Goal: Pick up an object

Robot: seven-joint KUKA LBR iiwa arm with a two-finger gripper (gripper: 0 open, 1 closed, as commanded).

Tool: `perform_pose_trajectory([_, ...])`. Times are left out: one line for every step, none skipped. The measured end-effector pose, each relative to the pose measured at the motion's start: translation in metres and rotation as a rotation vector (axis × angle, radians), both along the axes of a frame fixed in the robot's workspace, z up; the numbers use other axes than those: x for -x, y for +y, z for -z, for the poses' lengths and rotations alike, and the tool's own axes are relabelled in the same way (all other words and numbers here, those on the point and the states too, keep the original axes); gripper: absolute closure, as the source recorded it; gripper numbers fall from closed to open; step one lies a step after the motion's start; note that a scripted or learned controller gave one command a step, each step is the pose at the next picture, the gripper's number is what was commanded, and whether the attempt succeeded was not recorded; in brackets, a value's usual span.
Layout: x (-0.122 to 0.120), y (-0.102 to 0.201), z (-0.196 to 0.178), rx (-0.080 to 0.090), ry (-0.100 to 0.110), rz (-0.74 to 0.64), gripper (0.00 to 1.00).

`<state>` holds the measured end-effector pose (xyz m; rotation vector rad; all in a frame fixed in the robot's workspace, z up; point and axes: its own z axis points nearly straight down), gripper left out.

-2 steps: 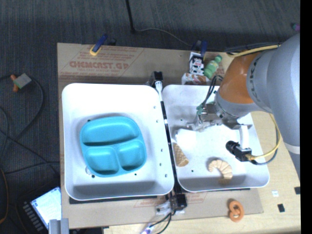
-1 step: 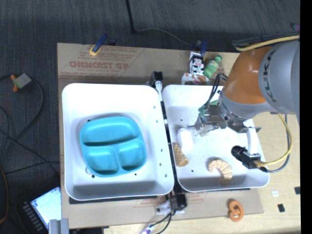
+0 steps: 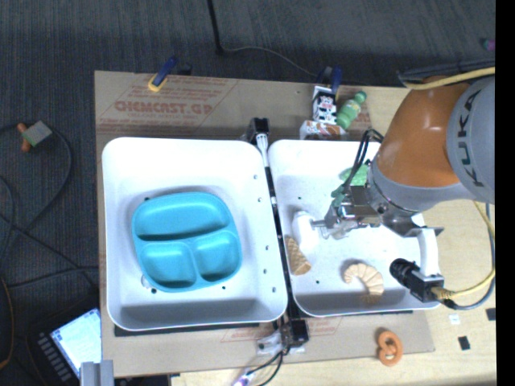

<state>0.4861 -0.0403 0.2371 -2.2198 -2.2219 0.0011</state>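
- The gripper (image 3: 331,225) hangs low over the right bin (image 3: 322,161), near the middle of its floor, with the grey and orange arm (image 3: 426,147) reaching in from the right.
- Whether its jaws are apart or together I cannot tell; the metal parts at the tip blur together, and nothing can be seen held there.
- Nearest thing to pick: a small white piece (image 3: 302,227) lying on the bin floor just to the left of the gripper tip, close enough that it may be touching (the overlap is too tight to settle).
- Its long axis runs roughly up and down the view, along the wall between the two bins.
- Just below it, against that same wall, lies a ridged tan pastry (image 3: 297,257), also lengthwise along the wall.
- A second tan piece, a curved croissant (image 3: 364,276), sits toward the near edge of the right bin, below and slightly right of the gripper, well apart from the other two.
- The left bin (image 3: 121,215) holds a blue divided tray (image 3: 187,238), far from the gripper across the wall.
- My judgement: the coming move turns on a short shift to the left and down onto the white piece, with the jaws closing across its narrow width (left to right in the view) rather than along its length.
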Motion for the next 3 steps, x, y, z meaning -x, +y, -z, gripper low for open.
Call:
perform_pose_trajectory([0.002, 0.029, -0.003, 0.000, -0.001, -0.001, 1.00])
perform_pose_trajectory([0.002, 0.057, -0.002, 0.000, 0.000, -0.001, 1.00])
perform_pose_trajectory([0.003, 0.110, 0.043, 0.001, 0.002, 0.000, 1.00])
